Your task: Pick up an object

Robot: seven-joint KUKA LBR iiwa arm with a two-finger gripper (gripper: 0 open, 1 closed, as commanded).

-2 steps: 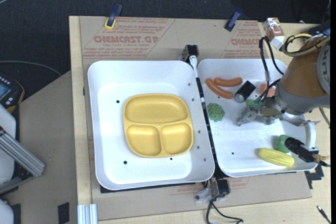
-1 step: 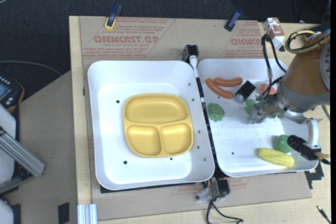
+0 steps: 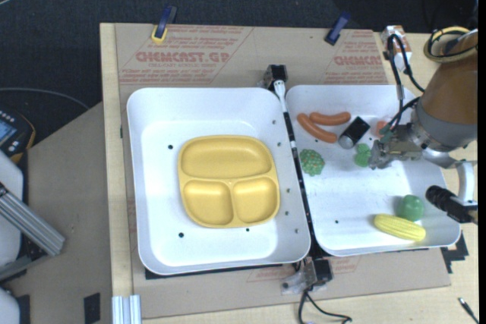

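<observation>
arm [image 3: 456, 99] cut off at right edge, claw [image 3: 382, 152] fingers indistinct

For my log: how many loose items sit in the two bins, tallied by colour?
Yellow: 2, sectioned plastic plate, toy corn cob
Orange-red: 2, toy sausages
Green: 3, broccoli-like piece, small piece, rounded piece
Black: 1, cylinder
Total: 8

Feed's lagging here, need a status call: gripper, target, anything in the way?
Gripper low in right bin, beside small green piece; nothing seen held. Black cylinder and two sausages close on its left. Corn, broccoli lie apart.
</observation>
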